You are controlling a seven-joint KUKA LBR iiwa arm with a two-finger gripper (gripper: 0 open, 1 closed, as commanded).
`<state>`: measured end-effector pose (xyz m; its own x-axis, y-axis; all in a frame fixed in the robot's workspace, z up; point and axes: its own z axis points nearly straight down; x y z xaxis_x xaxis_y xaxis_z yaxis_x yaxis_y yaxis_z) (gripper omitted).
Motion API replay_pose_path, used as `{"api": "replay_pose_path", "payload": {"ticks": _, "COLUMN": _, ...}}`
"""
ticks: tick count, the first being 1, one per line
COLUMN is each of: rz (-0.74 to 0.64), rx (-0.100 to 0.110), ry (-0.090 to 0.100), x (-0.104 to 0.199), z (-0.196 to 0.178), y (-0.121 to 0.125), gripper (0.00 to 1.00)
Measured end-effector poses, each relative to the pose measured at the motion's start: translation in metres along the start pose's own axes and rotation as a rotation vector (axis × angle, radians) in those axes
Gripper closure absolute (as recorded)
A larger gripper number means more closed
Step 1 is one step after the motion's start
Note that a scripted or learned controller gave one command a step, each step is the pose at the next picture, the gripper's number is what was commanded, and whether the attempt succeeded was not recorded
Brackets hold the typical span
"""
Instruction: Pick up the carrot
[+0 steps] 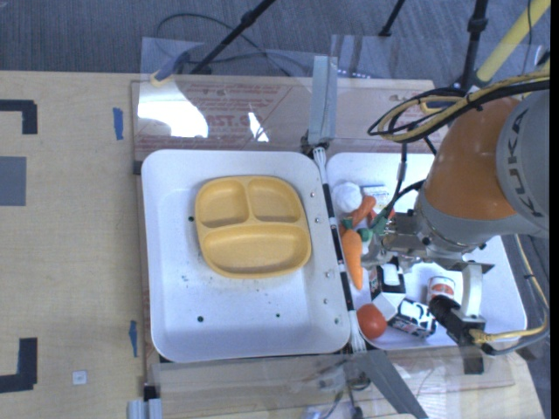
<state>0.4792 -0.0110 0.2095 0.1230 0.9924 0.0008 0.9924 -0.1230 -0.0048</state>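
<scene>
The carrot (353,258) is long and orange with a green top. It lies lengthwise against the left wall of the right bin (507,273). My gripper (393,241) hangs just to the carrot's right, low over the bin, under the grey and orange wrist. The wrist hides much of it. Nothing shows as held.
The left bin (166,260) holds a yellow divided plate (251,225). In the right bin lie a white round item (347,196), a small orange piece (366,207), a red tomato (371,321), a black-and-white toy car (411,318) and a white bottle with an orange label (441,285). Cables hang at the upper right.
</scene>
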Motion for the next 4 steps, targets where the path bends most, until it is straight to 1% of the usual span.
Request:
{"api": "replay_pose_path", "payload": {"ticks": 1, "rz": 0.192, "rx": -0.005, "ry": -0.002, "x": -0.044, "z": 0.0, "y": 0.033, "gripper": 1.0}}
{"api": "replay_pose_path", "payload": {"ticks": 2, "rz": 0.086, "rx": 0.002, "ry": 0.0, "x": 0.023, "z": 0.009, "y": -0.004, "gripper": 1.0}}
{"api": "replay_pose_path", "payload": {"ticks": 3, "rz": 0.143, "rx": -0.003, "ry": -0.002, "x": -0.038, "z": -0.154, "y": 0.005, "gripper": 1.0}}
{"api": "replay_pose_path", "payload": {"ticks": 4, "rz": 0.051, "rx": -0.002, "ry": -0.001, "x": -0.001, "z": -0.039, "y": 0.0, "gripper": 1.0}}
